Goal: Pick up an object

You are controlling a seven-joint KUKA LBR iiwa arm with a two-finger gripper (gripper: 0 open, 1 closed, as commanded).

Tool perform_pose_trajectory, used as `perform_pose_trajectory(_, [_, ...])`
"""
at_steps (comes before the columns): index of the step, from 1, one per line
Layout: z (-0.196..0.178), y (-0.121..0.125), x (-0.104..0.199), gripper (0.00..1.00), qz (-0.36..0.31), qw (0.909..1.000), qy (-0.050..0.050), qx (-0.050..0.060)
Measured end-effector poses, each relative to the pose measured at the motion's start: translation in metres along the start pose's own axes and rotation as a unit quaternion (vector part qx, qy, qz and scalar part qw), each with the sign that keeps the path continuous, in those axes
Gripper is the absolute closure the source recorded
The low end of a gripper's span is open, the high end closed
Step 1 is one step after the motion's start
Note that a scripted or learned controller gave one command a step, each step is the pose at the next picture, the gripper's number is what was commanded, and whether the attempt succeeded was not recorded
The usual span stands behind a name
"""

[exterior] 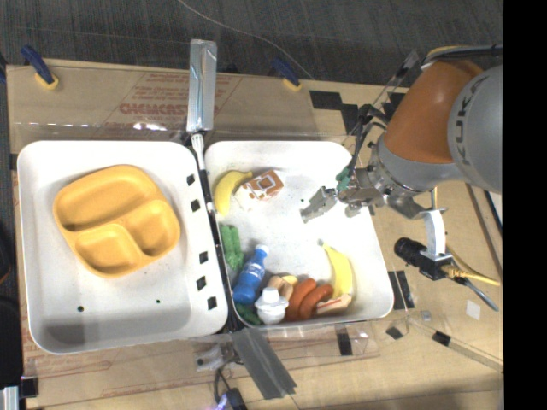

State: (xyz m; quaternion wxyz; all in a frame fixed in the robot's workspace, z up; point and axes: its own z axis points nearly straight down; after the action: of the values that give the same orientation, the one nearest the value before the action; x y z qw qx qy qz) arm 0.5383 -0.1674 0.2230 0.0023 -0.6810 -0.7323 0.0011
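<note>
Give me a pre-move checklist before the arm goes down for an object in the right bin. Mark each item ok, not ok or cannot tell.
1. hand is over the right bin, not the left bin: ok.
2. Hand carries nothing: ok, nothing shows between its fingers.
3. Finger opening wide enough for a grasp: cannot tell.
4. A target lies free of clutter: ok, the banana near the right wall has bare floor on its left side.
5. Front corner pile is separable: not ok, blue bottle, white cap and sausages lie packed together.
6. Yellow tray is out of the way: ok, it sits in the left bin.
</note>
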Motion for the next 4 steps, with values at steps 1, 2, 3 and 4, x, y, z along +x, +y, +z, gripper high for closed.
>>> perform_pose_trajectory(1, [0.124,-0.015,-0.042,0.0,0.002,1.0,0.001,0.003])
perform_pose_trajectory(2, [0.131,-0.063,-0.038,0.0,0.005,1.0,0.0,-0.002])
perform_pose_trajectory(3, [0.121,-0.062,-0.039,1.0,0.003,1.0,-0.001,-0.003])
perform_pose_trajectory(4, [-0.054,-0.059,0.018,1.0,0.022,0.9997,-0.001,-0.005])
